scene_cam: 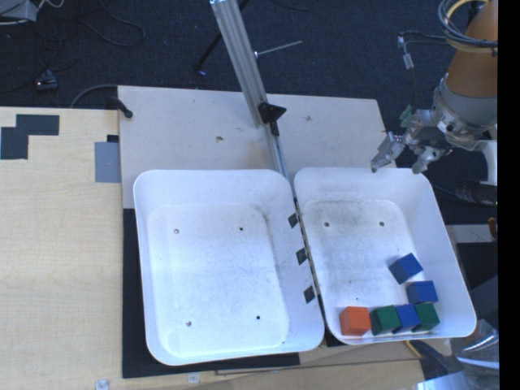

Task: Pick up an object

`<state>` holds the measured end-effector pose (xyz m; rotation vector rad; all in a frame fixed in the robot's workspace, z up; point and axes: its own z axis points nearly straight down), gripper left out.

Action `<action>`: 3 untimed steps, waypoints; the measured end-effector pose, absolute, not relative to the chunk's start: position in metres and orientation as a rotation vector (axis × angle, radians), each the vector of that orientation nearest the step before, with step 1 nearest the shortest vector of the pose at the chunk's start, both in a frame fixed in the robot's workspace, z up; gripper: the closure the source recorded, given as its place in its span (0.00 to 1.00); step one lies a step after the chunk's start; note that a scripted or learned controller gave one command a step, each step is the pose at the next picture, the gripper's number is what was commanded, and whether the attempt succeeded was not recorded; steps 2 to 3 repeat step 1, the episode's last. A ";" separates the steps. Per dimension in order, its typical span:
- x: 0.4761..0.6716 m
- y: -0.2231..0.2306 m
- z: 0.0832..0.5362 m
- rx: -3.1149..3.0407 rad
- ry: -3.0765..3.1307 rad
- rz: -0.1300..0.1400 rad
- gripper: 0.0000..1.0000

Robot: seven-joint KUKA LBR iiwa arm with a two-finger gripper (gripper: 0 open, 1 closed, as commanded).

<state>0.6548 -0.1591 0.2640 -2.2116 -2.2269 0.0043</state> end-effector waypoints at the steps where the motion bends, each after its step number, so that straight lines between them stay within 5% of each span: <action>1: 0.623 -0.207 0.124 -2.217 -2.213 0.011 0.00; 3: 0.623 -0.207 0.124 -2.217 -2.213 0.011 0.00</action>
